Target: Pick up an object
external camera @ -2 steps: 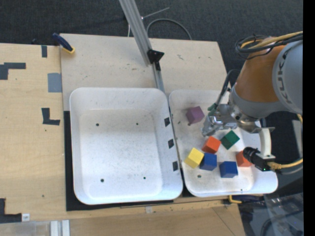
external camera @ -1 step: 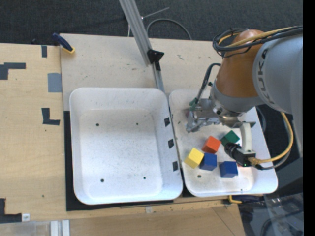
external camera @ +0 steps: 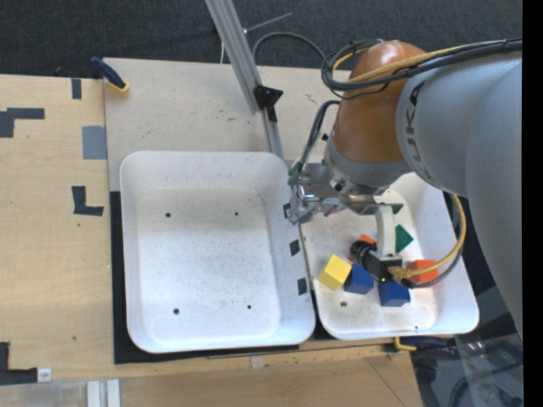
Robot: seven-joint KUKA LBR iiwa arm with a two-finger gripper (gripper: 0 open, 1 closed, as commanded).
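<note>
The grey arm (external camera: 475, 117) comes in from the right, and its orange band (external camera: 382, 66) sits just above the wrist. The jaws hang over the right bin (external camera: 373, 316), at its far left corner, right by the wall where the two bins meet. I cannot tell how wide the jaws are open or whether they have hold of anything (the wrist hides them from up here).

The toys are all in the right bin, on the near side of the jaws and a bit to the right. The yellow block (external camera: 335, 272) is the closest one to the jaws. The first blue block (external camera: 358, 281) touches it on the side away from the jaws. The second blue block (external camera: 394, 293) lies a little farther right. A green piece (external camera: 404, 238) sits well to the right of the jaws, and a small orange thing (external camera: 363, 246) lies between the green piece and the yellow block.

The left bin (external camera: 204, 253) is on the other side of the jaws. Both bins sit on the tabletop (external camera: 51, 253).
</note>
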